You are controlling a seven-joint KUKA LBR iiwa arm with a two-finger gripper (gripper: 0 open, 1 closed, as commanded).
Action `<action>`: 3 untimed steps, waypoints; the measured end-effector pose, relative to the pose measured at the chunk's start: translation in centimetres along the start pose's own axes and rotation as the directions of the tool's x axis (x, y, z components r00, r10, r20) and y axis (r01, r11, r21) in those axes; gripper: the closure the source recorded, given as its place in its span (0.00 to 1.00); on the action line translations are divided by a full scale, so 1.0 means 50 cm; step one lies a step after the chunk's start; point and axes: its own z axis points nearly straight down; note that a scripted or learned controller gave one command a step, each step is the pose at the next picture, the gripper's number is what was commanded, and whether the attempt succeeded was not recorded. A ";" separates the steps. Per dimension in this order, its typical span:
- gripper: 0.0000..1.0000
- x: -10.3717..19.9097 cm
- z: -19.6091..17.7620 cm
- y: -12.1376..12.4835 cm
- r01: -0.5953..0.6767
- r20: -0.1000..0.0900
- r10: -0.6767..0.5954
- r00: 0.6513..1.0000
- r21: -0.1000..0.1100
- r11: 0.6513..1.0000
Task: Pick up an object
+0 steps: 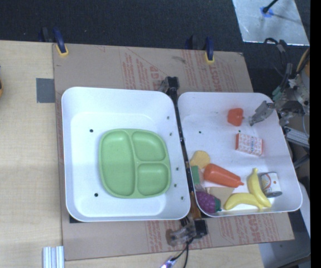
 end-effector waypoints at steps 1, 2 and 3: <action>0.00 0.004 0.228 0.060 0.003 -0.001 -0.003 1.000 0.006 1.000; 1.00 0.002 0.204 0.063 0.007 0.000 -0.007 1.000 0.004 1.000; 1.00 0.025 0.013 -0.021 -0.001 -0.001 0.001 1.000 0.000 1.000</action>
